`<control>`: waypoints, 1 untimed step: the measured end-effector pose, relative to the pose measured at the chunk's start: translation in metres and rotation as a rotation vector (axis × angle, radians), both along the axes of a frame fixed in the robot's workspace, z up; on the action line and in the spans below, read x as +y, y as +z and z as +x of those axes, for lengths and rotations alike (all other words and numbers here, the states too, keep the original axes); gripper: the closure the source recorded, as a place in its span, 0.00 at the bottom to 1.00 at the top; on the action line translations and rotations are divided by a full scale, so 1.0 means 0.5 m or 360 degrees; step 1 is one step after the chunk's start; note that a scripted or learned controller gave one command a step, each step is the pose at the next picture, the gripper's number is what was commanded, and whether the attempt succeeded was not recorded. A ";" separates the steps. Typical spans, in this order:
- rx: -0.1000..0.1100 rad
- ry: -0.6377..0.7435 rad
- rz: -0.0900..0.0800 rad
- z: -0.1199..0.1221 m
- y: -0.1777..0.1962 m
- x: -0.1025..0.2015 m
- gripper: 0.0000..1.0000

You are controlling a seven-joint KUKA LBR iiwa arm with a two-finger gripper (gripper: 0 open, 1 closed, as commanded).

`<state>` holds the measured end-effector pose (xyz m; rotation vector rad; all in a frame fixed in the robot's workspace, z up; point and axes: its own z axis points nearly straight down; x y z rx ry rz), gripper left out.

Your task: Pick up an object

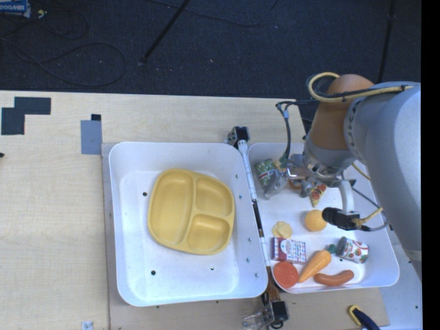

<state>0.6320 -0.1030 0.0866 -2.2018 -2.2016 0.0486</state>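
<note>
Over the far end of the right bin [385, 270] my gripper [302, 177] hangs low, and I cannot tell how it is set from this slant. Just beside it lies a crumpled silvery packet [267, 176]. Nearer the front of the same bin sit an orange ball [315, 221], a yellow chip [282, 229], a small red-and-white carton [289, 250], a carrot [314, 265], a sausage [333, 278] and a red disc [285, 274]. The left bin [130, 253] carries a yellow divided plate [191, 210].
</note>
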 end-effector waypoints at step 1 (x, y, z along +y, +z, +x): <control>-0.0062 -0.0001 0.0004 -0.089 0.002 -0.047 0.00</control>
